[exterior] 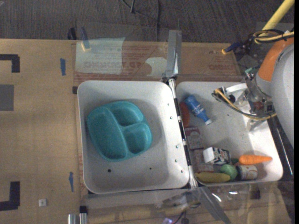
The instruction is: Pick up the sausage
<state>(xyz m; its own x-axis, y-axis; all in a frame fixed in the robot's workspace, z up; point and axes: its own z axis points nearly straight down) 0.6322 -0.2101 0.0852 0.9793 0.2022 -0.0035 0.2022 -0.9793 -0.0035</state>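
Nearest the camera, along the near wall of the right bin [275,171], lies a row of toy food: a yellow banana-like piece [212,177], a green round fruit [229,171], a small can [247,172] and an orange carrot [254,159]. Just beyond them sit a small white carton [216,155] and a flat brownish packet [192,135]. The sausage [185,114] is a short, reddish-brown, rounded cylinder lying lengthwise against the right bin's left wall, just left of a blue bottle [196,109] with a white cap. In the left bin [93,171] rests a teal divided plate [119,129] with three compartments. The gripper [254,104] hangs over the far right part of the right bin, well apart from the sausage, among yellow and black cables; whether its jaws are open or closed I cannot tell, and nothing is visibly held.
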